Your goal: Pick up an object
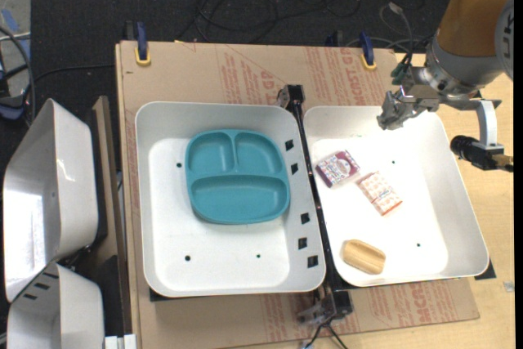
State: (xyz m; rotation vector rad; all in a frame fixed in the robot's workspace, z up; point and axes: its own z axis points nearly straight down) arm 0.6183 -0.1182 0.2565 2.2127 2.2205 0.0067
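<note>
The right bin holds three things: a purple-and-white packet, a red-and-white packet just right of it, and a tan bread-like piece near the front. My gripper hangs over the bin's far edge, above and to the right of the purple packet, with nothing seen between its fingers. The left bin holds a teal divided plate.
The orange-banded arm comes in from the upper right. A black clamp sits where the two bins meet at the back. Blue clips hold the cardboard base. White tubs stand off the bench at the left.
</note>
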